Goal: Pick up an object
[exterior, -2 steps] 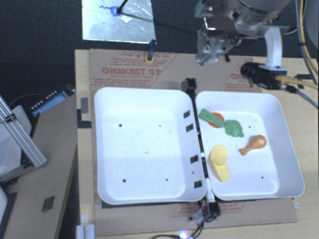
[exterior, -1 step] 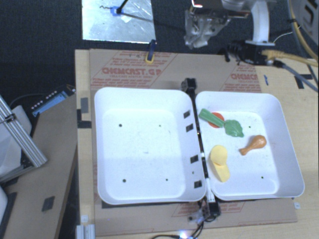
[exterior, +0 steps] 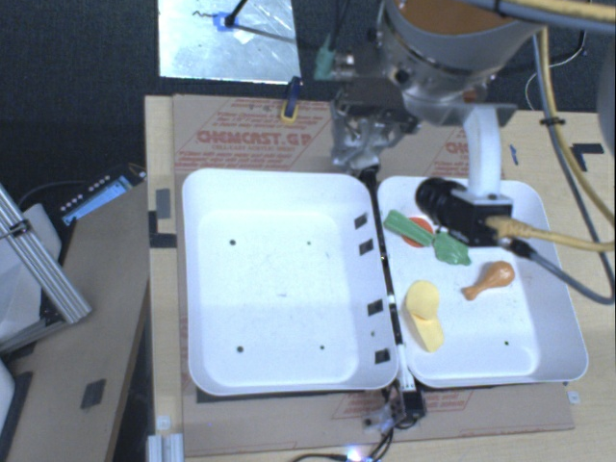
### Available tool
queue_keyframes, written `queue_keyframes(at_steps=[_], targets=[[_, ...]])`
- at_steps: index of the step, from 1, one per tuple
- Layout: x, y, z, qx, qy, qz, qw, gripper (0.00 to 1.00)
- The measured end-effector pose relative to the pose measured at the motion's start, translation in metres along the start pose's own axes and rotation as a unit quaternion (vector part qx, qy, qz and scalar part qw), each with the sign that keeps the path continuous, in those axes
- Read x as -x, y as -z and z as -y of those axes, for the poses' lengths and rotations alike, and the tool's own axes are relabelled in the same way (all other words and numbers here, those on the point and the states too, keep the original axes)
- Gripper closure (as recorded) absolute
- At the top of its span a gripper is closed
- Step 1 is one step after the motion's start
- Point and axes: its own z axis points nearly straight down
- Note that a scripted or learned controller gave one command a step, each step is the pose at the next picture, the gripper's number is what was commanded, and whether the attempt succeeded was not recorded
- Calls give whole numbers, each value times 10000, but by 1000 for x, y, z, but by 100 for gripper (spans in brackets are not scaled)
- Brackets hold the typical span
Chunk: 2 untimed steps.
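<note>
The right bin holds several toys. A green pod-shaped piece lies at its far left, over a small red piece. A yellow piece lies near the divider, and a tan drumstick rests to its right. My gripper hangs over the far rim where the two bins meet, up and to the left of the green piece, touching none of the toys. Nothing shows between its fingers.
The left bin sits beside the right one on a cardboard sheet. A yellow and blue clip stands at the cardboard's far edge. A shiny foil sheet lies behind. A metal rail leans at far left.
</note>
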Motion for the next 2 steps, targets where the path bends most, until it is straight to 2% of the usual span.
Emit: queue_keyframes(at_steps=[2], targets=[[22, -1, -131, 18, -71, 21, 10000, 100]])
